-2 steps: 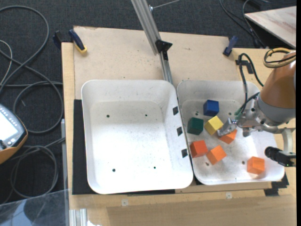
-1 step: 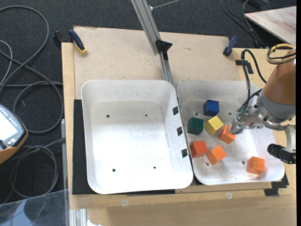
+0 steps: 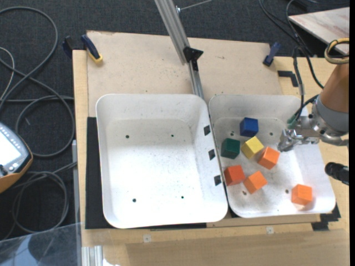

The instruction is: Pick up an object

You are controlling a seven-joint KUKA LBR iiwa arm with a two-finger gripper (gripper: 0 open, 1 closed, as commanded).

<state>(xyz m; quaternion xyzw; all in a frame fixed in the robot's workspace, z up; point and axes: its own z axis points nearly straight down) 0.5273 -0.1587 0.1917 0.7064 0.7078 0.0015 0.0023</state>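
Observation:
The right bin (image 3: 277,105) holds several small cubes. A blue cube (image 3: 249,126) lies toward the back, with a green cube (image 3: 231,147) and a yellow cube (image 3: 253,146) in front of it. An orange cube (image 3: 269,157) rests just right of the yellow one. Nearer the front lie a red-orange cube (image 3: 234,174), an orange cube (image 3: 255,182) and another orange cube (image 3: 302,194) at the front right. My gripper (image 3: 287,141) hangs low over the bin's right half, just up and right of the orange cube beside the yellow one. Nothing shows held in it.
The left bin (image 3: 105,148) stands beside the right one, and a strip of black tabs (image 3: 211,154) runs along where they meet. A slanted metal post (image 3: 173,24) rises behind the bins. Blue clamps (image 3: 91,47) grip the board's back corners. Cables lie on the floor at left.

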